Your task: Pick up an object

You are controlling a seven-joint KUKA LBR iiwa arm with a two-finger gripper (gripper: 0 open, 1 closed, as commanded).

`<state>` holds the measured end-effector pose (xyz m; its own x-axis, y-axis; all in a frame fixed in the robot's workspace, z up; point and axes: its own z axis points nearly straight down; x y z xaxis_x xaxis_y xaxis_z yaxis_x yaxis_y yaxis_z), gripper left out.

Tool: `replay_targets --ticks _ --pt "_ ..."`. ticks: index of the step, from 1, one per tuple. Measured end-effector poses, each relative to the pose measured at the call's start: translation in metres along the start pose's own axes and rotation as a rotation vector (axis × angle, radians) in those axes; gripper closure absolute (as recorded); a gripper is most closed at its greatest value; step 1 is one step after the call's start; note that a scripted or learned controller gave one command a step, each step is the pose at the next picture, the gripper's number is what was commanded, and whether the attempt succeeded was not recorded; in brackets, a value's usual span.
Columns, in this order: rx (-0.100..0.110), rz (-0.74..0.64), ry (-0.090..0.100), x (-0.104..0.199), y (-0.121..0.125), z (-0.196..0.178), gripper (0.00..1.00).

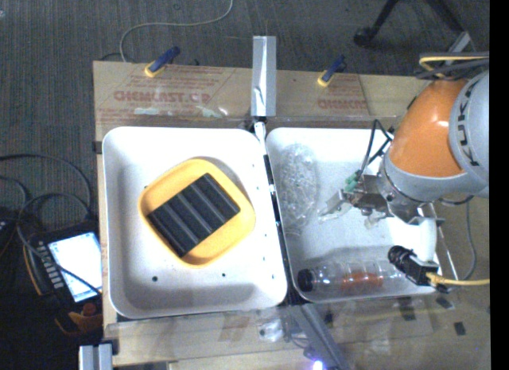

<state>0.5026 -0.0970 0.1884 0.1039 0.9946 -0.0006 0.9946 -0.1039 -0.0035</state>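
2 white bins are seen side by side. In the left bin (127, 225) a yellow tray with a black ribbed insert (197, 211) is laid. In the right bin (338, 245) a clear plastic bottle (350, 278) is laid along the near wall, and a crumpled clear wrapper (296, 179) is seen near the divider. The gripper (362, 199) is positioned low over the right bin; its opening cannot be judged, and nothing is seen held.

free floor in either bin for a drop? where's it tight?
Left bin: bare strips ring the yellow tray, widest along the near edge and left wall. Right bin: bare middle patch between clear plastic bag, bottle and gripper. Crowded along the bottle's near wall and under the arm.
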Motion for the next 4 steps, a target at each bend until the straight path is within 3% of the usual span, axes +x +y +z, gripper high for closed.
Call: replay_targets --ticks 1,2,3,4 --pt "0.0 0.0 0.0 0.0 0.0 0.0 0.0" --pt "-0.002 0.123 -0.001 -0.053 0.033 -0.045 0.0" --pt "0.002 0.069 0.001 0.021 -0.02 0.006 0.0" --pt "0.0 0.099 -0.001 -0.027 0.074 0.032 0.0"
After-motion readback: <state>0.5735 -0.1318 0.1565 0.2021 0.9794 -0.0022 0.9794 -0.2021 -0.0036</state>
